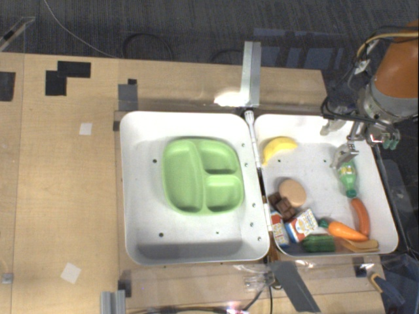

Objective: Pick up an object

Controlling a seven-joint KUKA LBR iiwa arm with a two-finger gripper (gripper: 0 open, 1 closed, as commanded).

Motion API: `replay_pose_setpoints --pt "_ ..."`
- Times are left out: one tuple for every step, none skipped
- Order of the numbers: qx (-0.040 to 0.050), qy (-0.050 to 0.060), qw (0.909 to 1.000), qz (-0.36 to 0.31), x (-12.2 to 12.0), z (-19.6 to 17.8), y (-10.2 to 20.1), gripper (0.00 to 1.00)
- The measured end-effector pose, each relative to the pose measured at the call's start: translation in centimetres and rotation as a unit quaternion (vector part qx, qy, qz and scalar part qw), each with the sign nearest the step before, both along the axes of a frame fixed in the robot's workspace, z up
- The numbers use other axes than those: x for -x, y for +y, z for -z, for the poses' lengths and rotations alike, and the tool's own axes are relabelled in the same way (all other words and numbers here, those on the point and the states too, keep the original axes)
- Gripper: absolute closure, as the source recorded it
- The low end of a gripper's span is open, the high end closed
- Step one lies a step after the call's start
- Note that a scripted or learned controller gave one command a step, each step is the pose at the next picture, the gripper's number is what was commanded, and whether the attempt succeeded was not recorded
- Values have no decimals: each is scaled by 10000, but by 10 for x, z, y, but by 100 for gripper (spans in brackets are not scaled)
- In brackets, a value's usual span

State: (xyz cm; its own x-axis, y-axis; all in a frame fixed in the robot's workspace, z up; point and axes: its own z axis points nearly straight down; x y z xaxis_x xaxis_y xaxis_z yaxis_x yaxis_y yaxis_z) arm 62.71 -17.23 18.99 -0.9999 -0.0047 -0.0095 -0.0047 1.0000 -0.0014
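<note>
The right bin (pixel 314 154) holds several toy foods. A small green bottle (pixel 347 180) lies near its right wall. My gripper (pixel 346 152) hangs just above the bottle's top end, below the orange band of the arm (pixel 397 70) at the bin's far right corner. Nothing visibly sits in the gripper. A yellow fruit (pixel 279 148) rests at the bin's back left. A round brown piece (pixel 292 191) lies near the middle, and an orange carrot (pixel 346 230) and a red sausage (pixel 361 215) lie at the front right.
The left bin (pixel 141 195) carries a green divided tray (pixel 201 175). A small carton (pixel 302 224), a dark brown block (pixel 283 206) and a green piece (pixel 319 243) crowd the right bin's front. A metal post (pixel 251 74) stands behind the divider.
</note>
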Motion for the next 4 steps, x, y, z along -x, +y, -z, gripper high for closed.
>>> replay_pose_setpoints --pt "-7 34 9999 153 7 96 -34 0" --pt "16 -63 9999 114 1 77 -32 100" --pt "0 -60 9999 133 -13 -28 24 100" --pt "10 -27 9998 172 -41 -49 -23 100"
